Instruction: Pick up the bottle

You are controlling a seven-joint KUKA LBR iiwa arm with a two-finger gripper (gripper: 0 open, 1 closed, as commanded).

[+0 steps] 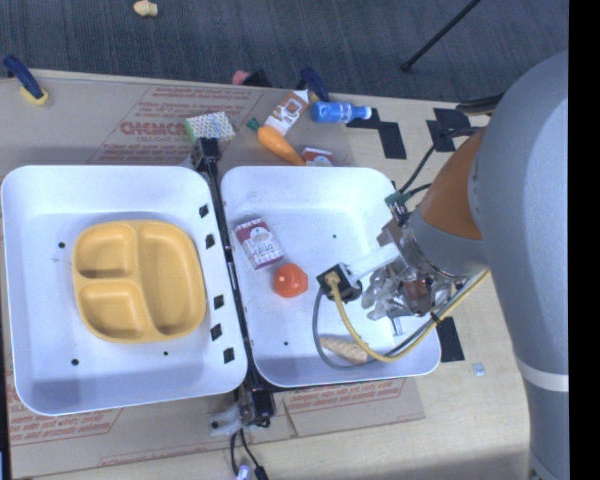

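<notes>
Blue bottle (338,112): laid on its side on the cardboard sheet (130,128) behind the right bin (365,183), outside both bins, just beside a white-and-orange pack (287,114) and near an orange carrot-like piece (278,145). No contact with it is recorded.

Gripper (388,296): placed low over the right bin's near right part, well apart from the bottle. Nothing is seen clasped in it; whether it is spread or closed cannot be told, as it is masked by its own wrist and a looping yellow cable (352,336).

Right bin contents: a red-and-white packet (258,243), a red-orange lump (290,281), a tan item (342,349) by the near wall.

Left bin (30,203): a yellow divided plate (140,278) is held.

Progress, as judged: the pick is not begun. Travel to the far edge, descent, closing and lifting are all outstanding.
</notes>
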